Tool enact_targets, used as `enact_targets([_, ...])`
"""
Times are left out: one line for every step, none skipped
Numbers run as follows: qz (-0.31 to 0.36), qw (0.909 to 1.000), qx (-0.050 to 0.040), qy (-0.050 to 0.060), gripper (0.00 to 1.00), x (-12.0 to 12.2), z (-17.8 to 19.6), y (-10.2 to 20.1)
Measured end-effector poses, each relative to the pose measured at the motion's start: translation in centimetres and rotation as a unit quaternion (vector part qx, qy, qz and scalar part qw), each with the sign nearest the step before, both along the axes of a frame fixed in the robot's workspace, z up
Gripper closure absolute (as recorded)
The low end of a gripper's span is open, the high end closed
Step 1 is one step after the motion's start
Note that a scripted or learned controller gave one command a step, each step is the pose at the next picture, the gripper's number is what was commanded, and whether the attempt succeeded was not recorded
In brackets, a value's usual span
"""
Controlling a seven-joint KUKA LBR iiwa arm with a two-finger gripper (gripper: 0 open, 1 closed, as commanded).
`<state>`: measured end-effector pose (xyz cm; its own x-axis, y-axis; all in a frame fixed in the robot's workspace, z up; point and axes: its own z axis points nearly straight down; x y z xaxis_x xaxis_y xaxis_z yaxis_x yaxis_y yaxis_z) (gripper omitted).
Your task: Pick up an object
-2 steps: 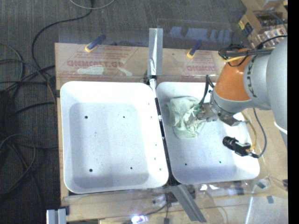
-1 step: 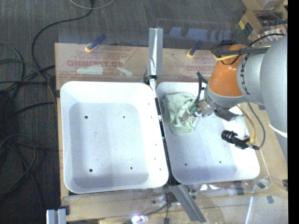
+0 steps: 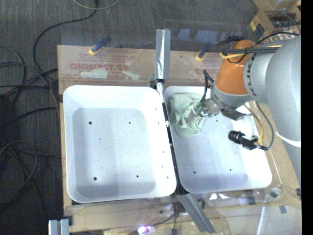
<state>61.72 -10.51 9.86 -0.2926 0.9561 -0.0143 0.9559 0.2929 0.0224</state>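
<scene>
Dark carpet [image 3: 39, 13] with cables [image 3: 29, 53] surrounds 2 white bins [image 3: 83, 97].

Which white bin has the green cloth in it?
The right bin, nearest the arm. The crumpled green cloth lies in its far left corner, beside the gripper.

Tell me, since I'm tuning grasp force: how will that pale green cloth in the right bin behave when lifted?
The pale green cloth lies crumpled in folds, so it is probably floppy and would drape or unfold when lifted. It looks thin, likely light. Bunched against the right bin wall, it may drag rather than slide cleanly.
</scene>
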Motion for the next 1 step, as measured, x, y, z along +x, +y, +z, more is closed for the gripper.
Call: enact_targets([0.013,0.9999,0.0014,0.004,0.0,3.18,-0.07,-0.06])
